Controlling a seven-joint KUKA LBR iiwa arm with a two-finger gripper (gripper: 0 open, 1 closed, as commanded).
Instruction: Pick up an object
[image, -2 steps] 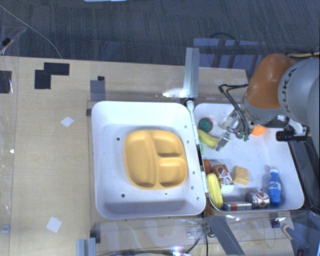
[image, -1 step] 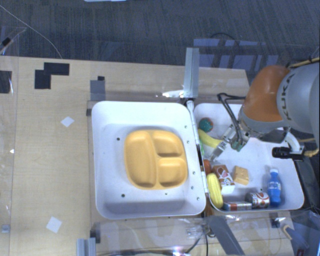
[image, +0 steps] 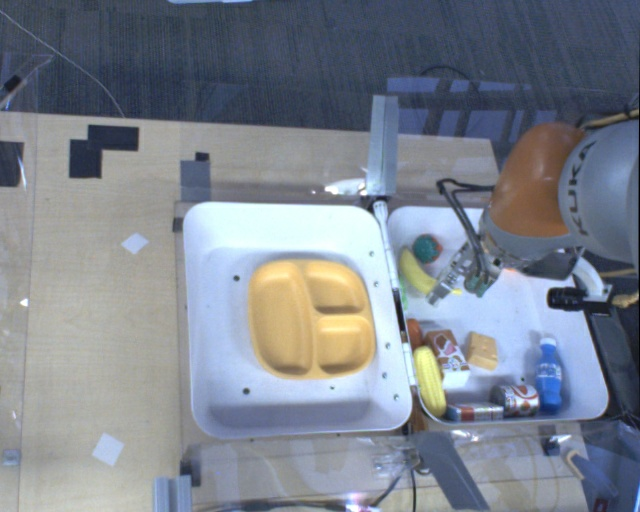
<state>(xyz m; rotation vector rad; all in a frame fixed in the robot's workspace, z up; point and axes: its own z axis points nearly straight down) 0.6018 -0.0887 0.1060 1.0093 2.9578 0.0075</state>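
Note:
My gripper (image: 447, 287) hangs low over the back left part of the right bin (image: 580, 335). Its tip is right beside the lower end of a yellow banana (image: 413, 268). A green ball (image: 428, 247) lies just behind the banana. Nothing shows clearly held in the gripper. Towards the front of this bin lie a yellow corn cob (image: 428, 370), a brown snack packet (image: 448, 349), a tan block (image: 482, 351), a blue bottle (image: 548, 373), a soda can (image: 516, 399) and a thin tube (image: 472, 411).
The left bin (image: 215, 300) holds a yellow divided plate (image: 305, 315). A metal post (image: 383, 150) stands behind the wall between the bins. The grey and orange arm (image: 545, 195) covers the right bin's back right corner.

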